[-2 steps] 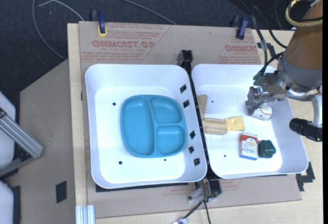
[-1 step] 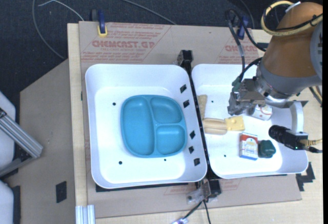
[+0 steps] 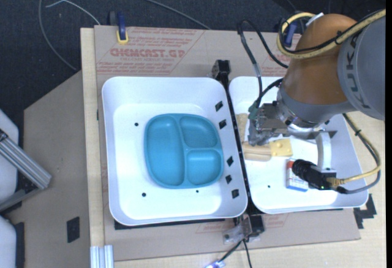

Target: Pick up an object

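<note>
Blue tray [image 3: 182, 150] in left bin [image 3: 116, 101]. Tan block [image 3: 257, 153] in right bin [image 3: 269, 196], long axis 3–9 o'clock. Gripper [image 3: 262, 129] just above at 12; grip state unclear.

the divided plate [image 3: 182, 150] is a flat sky blue, slightly darker along the ridges between its three sections. both bins are plain white: the left bin [image 3: 122, 107] and the right bin [image 3: 306, 196], with small black dots on their floors and black clips [image 3: 223, 132] down the seam between them. the bench top [image 3: 156, 46] is tan cardboard with red printed lettering, and a blue and yellow clamp [image 3: 122, 26] sits on its far edge. the arm [image 3: 318, 64] has an orange-brown band, grey above it. under it there's a pale yellow piece [image 3: 282, 148], a tan block [image 3: 257, 153] and a red, white and blue item [image 3: 297, 184]. the carpet [image 3: 43, 27] is dark blue-grey.
</note>
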`<state>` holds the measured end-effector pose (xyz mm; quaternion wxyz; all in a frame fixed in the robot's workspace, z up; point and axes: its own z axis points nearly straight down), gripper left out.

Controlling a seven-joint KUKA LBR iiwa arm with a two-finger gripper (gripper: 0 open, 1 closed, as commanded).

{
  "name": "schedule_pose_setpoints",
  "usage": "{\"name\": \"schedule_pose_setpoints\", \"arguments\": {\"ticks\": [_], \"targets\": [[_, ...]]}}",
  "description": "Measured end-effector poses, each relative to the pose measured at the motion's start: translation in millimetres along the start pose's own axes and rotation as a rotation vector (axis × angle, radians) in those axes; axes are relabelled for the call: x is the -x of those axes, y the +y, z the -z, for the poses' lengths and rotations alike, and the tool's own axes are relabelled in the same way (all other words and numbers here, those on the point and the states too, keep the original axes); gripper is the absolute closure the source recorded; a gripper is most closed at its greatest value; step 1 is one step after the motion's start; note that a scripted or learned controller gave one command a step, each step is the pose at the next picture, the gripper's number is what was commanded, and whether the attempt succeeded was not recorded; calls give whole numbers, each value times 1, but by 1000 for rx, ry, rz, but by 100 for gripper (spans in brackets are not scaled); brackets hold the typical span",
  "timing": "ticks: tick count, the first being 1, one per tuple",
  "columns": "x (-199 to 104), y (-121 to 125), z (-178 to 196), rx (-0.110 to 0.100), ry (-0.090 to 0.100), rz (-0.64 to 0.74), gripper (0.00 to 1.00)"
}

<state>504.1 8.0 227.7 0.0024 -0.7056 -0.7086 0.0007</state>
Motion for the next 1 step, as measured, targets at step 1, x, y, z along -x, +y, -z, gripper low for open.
{"name": "schedule_pose_setpoints", "arguments": {"ticks": [1], "targets": [[-60, 3, -6, 3, 0, 3, 100]]}}
